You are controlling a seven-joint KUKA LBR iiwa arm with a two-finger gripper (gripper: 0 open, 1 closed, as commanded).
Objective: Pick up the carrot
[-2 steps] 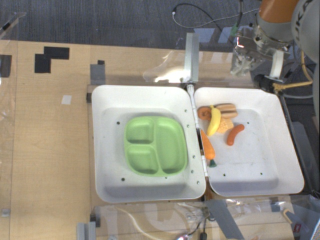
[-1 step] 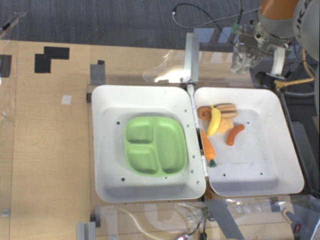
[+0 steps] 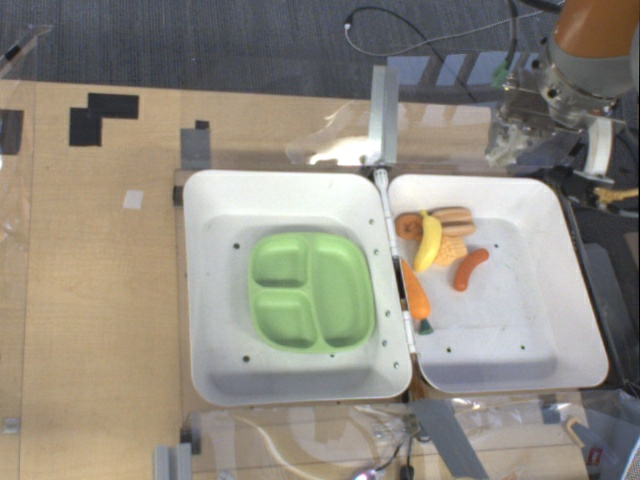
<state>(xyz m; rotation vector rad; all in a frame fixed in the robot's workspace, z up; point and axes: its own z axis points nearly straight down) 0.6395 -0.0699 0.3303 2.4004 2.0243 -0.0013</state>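
At lower left of the right bin (image 3: 560,268), the carrot (image 3: 415,292) lies against the wall, limiting finger access; gripper (image 3: 512,138) jaw state indeterminate.

bins (image 3: 500,368): matt white plastic | bench (image 3: 90,298): pale wood | plate (image 3: 310,293): smooth green plastic

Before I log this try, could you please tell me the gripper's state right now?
Gripper: cannot be told; it holds nothing, with the carrot lying in the right bin.

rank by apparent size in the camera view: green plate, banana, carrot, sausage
1. green plate, by far the largest
2. banana and carrot, too alike in length to rank
3. sausage, the shortest, though not by much
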